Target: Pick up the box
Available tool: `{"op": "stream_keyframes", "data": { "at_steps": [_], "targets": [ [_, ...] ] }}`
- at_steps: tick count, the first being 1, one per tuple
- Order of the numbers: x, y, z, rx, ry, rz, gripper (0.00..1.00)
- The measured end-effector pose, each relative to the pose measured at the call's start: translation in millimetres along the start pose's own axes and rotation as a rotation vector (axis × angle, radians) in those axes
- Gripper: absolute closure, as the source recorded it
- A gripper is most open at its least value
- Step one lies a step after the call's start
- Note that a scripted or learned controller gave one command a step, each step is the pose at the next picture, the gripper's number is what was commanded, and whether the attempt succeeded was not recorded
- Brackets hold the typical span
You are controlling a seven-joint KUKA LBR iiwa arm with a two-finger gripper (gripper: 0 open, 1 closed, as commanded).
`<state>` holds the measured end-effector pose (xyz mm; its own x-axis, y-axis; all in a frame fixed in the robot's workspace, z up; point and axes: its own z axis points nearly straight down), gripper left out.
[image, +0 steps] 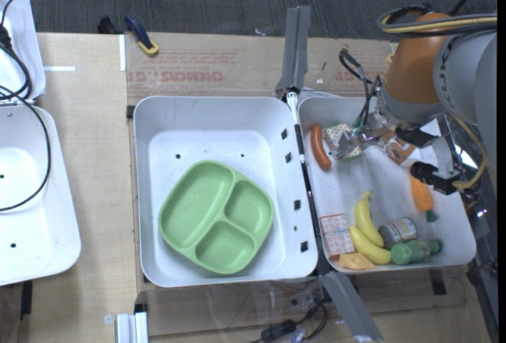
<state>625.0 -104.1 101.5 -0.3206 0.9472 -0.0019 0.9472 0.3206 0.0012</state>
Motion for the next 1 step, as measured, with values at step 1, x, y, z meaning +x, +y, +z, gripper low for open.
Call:
{"op": "stream_keyframes", "data": {
  "at_steps": [1],
  "targets": [
    [90.4,11.9,-141.0,0.0,0.001,-0.033,1.0]
  ]
}}
